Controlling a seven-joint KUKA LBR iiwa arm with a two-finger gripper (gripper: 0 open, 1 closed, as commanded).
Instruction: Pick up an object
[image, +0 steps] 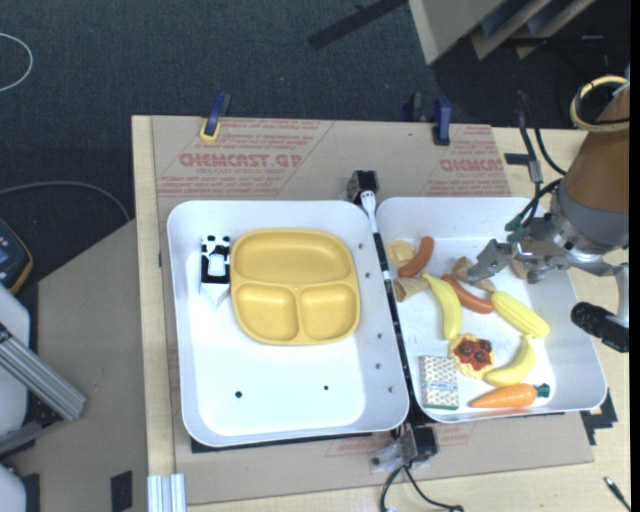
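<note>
So the worktop (300, 150) is the biggest thing here, covered in brown printed cardboard, with a yellow clamp (211, 128) and a blue clamp (441, 122) pinning its far edge. Two shallow white bins sit on it side by side, touching along the middle. The left bin (290, 400) has a big yellow divided plate (295, 284) toward its far half, three compartments, and a small black-and-white block (215, 260) just beside the plate's left edge.

The arm (600, 190) comes in from the right, grey with the orange section above the wrist, and its hand (492, 263) hangs over the far part of the right bin (580, 380). Can't tell if the fingers are spread or closed from this angle, it's all grey metal bits, and nothing visibly sits between them.

All the stuff to grab is in the right bin: a banana (446, 305), a corn cob (520, 313) near the hand, another yellow banana (513, 366), a carrot (508, 397) at the near edge, two sausages (418, 256) (470, 296), a patterned little packet (438, 381), and a small pizza piece (472, 353) between the packet and the banana.
</note>
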